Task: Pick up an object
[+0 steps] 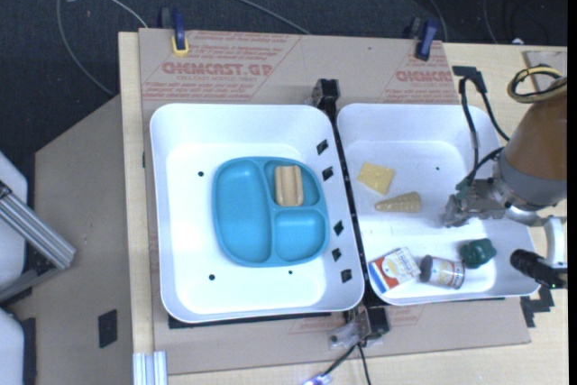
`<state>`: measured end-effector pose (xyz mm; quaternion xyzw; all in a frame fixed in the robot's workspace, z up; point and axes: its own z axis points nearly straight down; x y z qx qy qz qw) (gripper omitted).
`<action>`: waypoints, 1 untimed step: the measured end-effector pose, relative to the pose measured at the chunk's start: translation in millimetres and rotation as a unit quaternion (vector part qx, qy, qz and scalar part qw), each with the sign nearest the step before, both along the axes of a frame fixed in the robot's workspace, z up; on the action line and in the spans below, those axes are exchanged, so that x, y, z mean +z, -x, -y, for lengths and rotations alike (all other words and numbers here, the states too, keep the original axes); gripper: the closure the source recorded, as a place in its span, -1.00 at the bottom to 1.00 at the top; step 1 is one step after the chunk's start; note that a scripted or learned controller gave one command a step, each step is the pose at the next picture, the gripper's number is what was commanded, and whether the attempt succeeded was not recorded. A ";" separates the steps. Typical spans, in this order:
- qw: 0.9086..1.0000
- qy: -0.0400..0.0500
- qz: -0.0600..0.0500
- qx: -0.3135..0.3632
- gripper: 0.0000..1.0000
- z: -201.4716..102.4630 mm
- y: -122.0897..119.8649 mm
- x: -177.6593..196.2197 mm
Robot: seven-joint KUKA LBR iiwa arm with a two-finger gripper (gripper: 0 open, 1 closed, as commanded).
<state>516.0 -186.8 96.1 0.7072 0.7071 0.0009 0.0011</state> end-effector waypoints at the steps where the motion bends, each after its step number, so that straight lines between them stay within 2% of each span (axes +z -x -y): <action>1: 1.000 0.001 0.002 0.000 1.00 0.8 -0.5 64.4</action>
